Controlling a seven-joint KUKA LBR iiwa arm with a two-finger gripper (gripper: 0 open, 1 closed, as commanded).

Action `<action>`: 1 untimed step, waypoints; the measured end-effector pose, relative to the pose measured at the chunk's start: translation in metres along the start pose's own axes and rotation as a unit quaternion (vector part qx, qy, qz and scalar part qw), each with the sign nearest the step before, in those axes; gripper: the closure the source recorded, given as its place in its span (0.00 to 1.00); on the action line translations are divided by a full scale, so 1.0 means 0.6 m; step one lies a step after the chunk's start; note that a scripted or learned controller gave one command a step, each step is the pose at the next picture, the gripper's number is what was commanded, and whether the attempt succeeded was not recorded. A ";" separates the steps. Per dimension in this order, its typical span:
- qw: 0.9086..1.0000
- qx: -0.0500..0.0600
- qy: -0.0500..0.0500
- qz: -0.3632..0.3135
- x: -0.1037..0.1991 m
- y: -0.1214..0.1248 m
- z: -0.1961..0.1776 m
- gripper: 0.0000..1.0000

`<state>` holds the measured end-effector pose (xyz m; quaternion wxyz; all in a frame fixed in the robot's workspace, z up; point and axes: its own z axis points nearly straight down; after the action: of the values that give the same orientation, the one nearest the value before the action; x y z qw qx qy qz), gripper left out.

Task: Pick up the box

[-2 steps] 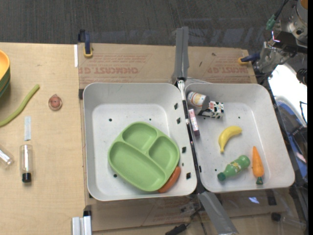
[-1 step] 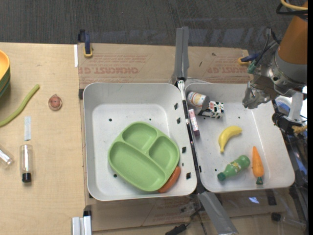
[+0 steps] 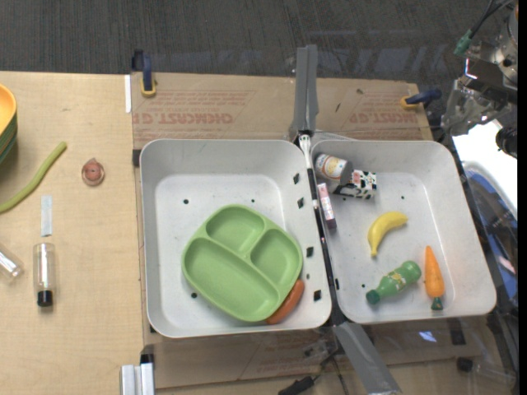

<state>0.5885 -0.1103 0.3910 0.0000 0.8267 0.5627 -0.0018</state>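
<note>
A small black-and-white patterned box (image 3: 361, 184) lies in the right bin (image 3: 461, 179), near its back left corner. A slim pink box (image 3: 326, 205) rests along that bin's left wall, just in front of it. My gripper (image 3: 463, 104) hangs at the upper right, beyond the right bin's back right corner and well away from both boxes. It is mixed in with cables and dark parts there.
The right bin also holds a small jar (image 3: 331, 166), a banana (image 3: 384, 229), a green bottle (image 3: 395, 281) and a carrot (image 3: 433, 279). A green divided plate (image 3: 241, 262) fills much of the left bin (image 3: 165, 220), with an orange item (image 3: 288, 302) under its edge.
</note>
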 end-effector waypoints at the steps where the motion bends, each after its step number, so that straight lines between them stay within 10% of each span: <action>1: 0.992 0.001 -0.001 0.123 0.184 0.004 0.095 1.00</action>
<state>0.6310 -0.0086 0.3339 -0.0006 0.8897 0.4565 -0.0030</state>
